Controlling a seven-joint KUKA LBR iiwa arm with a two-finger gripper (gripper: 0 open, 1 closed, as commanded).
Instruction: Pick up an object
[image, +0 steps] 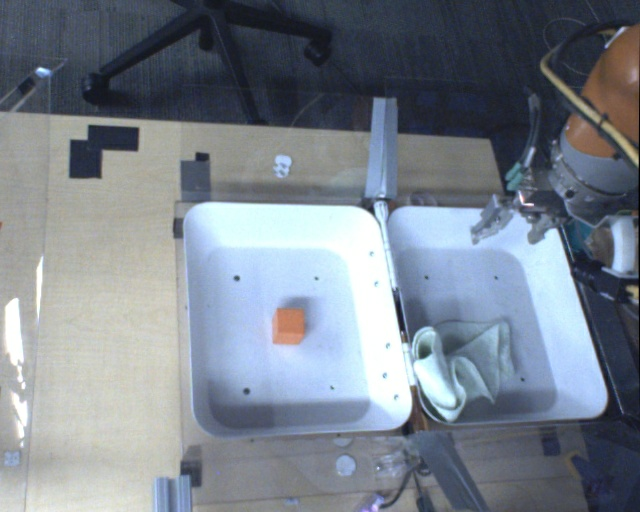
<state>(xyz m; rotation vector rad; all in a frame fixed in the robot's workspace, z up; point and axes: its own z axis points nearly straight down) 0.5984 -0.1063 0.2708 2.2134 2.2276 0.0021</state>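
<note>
Orange cube (289, 326) sat alone near mid-floor of left bin (215, 250), flat on one face, well apart from all walls. Crumpled pale-green cloth (462, 368) lay in right bin (560, 290), bunched into near-left corner, touching divider-side wall. Either could've served as the pick; cube looked the easier target, judging by rigid shape and free room all round. Pincer (514, 220) hung over far-right part of right bin, close to rim, fingers spread apart w/ nothing between them, i.e. open and empty. Grey arm w/ orange band (610, 75) came in from right edge. Pick not yet begun, by the look of it. To do it well: travel across divider w/ enough height to miss bin walls, centre over cube, align fingers w/ two opposite faces, descend straight, close only once fingertips bracketed cube low on its sides. If cloth chosen instead: aim at highest fold, push in a bit, expect partial grab and drag against wall. Surface (90, 300) was light wood, w/ black L-shaped marker (100, 148) at far left, small white bit (283, 165) beyond left bin, metal bracket (380, 150) standing btw the bins at far side. Beyond surface: dark carpet (450, 50) and black chair base (210, 40) w/ castors. Glare streak on surface at left edge.
</note>
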